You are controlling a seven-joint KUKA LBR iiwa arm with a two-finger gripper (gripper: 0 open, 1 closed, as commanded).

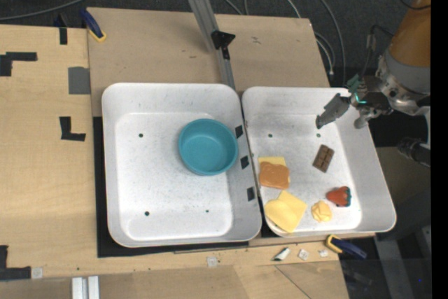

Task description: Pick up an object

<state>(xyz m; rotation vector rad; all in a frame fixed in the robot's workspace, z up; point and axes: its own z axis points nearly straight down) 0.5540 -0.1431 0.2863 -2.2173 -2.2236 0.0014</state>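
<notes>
a grey arm with an orange band is pictured reaching in from the right, its gripper [343,112] poised over the upper right part of the right bin [294,103]. the two fingers are seen spread apart, one slanting down to the left and the other nearer the bin's right rim, with nothing held between them. nothing has yet been lifted, so the task is judged to be at its start. five candidates are left lying in the lower half of the right bin: a brown block [323,158] nearest the gripper, an orange slab [274,174], a yellow wedge [285,211], a small yellow lump [321,211] and a red piece [339,197]. a blue bowl [207,145] is seen in the left bin [126,150]. a descent and a closing of the fingers are still required.
</notes>
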